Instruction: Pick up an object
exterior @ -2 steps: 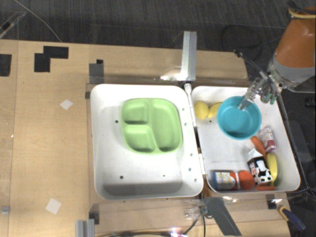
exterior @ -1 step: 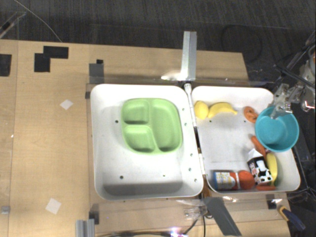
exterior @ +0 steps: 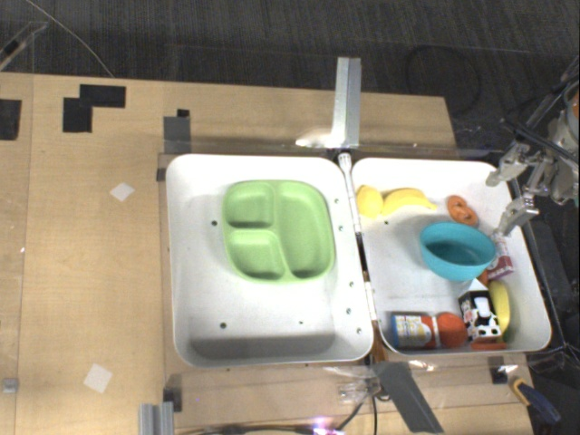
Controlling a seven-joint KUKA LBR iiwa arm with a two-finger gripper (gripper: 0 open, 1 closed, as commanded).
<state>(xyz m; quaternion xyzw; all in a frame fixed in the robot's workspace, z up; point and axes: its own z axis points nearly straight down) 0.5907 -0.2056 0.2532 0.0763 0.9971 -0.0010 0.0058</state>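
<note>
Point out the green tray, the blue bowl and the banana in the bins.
green tray (exterior: 276, 229): camera view, central divider ridge.
blue bowl (exterior: 458, 249): camera view, inside hollow.
banana (exterior: 406, 200): camera view, middle of its curve.

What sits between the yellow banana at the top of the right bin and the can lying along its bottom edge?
In the camera view, bare white bin floor lies between the banana and the can; the blue bowl sits off to the right of that line.

Tray (exterior: 276, 229) in left bin (exterior: 195, 324), bowl (exterior: 458, 250) perhaps right

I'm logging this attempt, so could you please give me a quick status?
Claw open at right bin's far right edge, holding nothing. Blue bowl just beside it. Nothing lifted yet.
</note>
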